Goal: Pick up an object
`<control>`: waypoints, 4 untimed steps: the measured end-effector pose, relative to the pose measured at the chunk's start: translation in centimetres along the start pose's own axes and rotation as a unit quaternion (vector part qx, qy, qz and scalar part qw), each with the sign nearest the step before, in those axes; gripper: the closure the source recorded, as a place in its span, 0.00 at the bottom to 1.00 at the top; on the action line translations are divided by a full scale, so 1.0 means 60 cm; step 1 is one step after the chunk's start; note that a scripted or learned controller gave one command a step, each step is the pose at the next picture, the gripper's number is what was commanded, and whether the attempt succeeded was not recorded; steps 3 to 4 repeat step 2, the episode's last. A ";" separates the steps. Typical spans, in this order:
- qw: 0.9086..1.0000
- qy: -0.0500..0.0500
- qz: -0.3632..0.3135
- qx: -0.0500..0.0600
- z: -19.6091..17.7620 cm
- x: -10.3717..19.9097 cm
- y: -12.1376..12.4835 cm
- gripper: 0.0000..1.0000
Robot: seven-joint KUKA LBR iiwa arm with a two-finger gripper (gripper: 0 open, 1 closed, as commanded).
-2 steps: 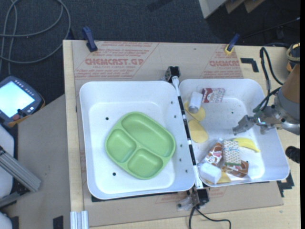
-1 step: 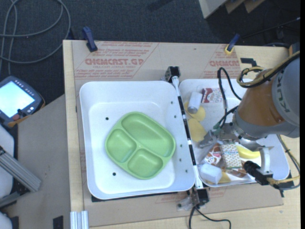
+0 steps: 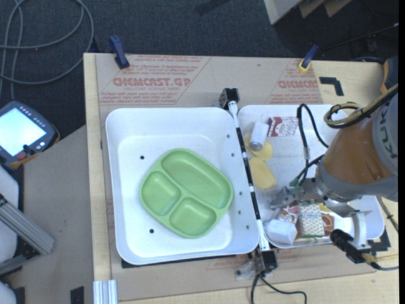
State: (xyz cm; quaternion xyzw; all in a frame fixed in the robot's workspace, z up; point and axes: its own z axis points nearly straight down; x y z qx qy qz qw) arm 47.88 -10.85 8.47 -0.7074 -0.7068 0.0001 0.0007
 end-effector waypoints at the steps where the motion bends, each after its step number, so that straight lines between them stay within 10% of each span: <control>1: 1.000 -0.001 0.000 -0.004 -0.019 0.000 0.004 1.00; 2: 1.000 0.000 -0.001 -0.001 -0.166 0.095 0.028 1.00; 4: 1.000 0.000 -0.001 -0.001 -0.166 0.095 0.028 1.00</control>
